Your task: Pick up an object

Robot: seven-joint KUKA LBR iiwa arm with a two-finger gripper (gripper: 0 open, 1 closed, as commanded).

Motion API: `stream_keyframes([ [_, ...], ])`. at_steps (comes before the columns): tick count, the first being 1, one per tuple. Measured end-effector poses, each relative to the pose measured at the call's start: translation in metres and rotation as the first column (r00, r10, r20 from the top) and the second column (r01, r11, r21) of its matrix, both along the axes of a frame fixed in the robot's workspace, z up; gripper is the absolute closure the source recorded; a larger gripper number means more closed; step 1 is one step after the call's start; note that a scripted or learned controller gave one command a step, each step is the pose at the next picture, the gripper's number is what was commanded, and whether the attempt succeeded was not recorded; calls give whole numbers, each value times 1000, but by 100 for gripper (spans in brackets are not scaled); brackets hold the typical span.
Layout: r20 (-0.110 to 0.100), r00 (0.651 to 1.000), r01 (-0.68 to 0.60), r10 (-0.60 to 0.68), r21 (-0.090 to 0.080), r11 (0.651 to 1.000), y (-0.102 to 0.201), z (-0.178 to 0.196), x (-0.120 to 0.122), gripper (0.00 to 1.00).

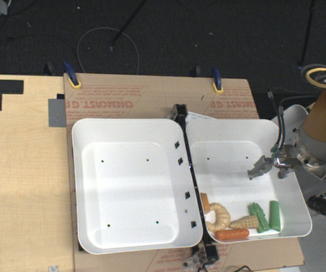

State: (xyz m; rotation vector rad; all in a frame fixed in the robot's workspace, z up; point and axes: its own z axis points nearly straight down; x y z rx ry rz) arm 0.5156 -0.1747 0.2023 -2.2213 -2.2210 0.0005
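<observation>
While the grey arm (316, 135) reaches in from the right side of the camera view, its jaws (260, 168) hover over the right bin (231, 132), near that bin's right wall and above bare white floor. Whether the jaws stand wide or narrow cannot be told at this slant, and nothing shows between them.

All the objects lie clustered along the near edge of the right bin, well apart from the jaws. A tan, curved ridged piece (219, 214) sits closest to the divider between the bins. Just below it lies an orange-red carrot-shaped piece (231, 235), resting lengthwise along the bin's front wall. A small tan cone-like piece (243, 223) lies between them and the green things. Of these, a dark green ridged piece (258, 216) lies at a slant, and a brighter green stick (274, 215) stands nearly parallel to the right wall, just beside it.

The left bin (129, 132) sits touching the right one, both resting on brown cardboard (151, 98) clamped to the surface by two blue and yellow clips (71, 77)
</observation>
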Motion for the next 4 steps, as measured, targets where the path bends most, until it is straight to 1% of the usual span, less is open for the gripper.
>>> stream_keyframes([
  [1, -7, 1000, 0, 0, 2, 1000, 9, -113, -19, 0],
  [2, 1, 1000, -1, 1, 0, 1000, 27, -115, 4, 0],
  [3, 2, 1000, -1, 1, -1, 1000, 13, -115, 82, 0],
  [4, 1, 1000, 0, 0, -1, 1000, 13, -105, 81, 100],
])
